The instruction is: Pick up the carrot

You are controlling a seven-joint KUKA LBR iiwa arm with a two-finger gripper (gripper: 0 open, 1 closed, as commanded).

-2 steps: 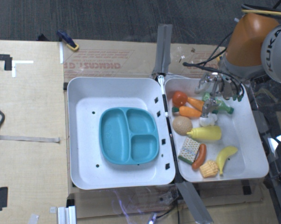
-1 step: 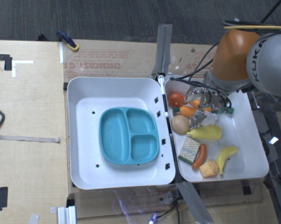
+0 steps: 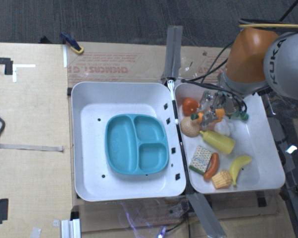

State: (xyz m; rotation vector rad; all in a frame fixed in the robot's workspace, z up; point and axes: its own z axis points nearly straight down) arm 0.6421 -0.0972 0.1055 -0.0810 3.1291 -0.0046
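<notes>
Two white bins (image 3: 79, 148) on cardboard-topped bench (image 3: 114, 63); dark carpet (image 3: 114, 9) beyond

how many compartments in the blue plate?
3. The blue plate in the left bin has one long section on its left side, plus two smaller ones stacked on its right side.

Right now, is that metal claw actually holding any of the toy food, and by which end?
It cannot be told. The gripper is down over the carrot in the right bin, but the view doesn't show a grasp.
</notes>
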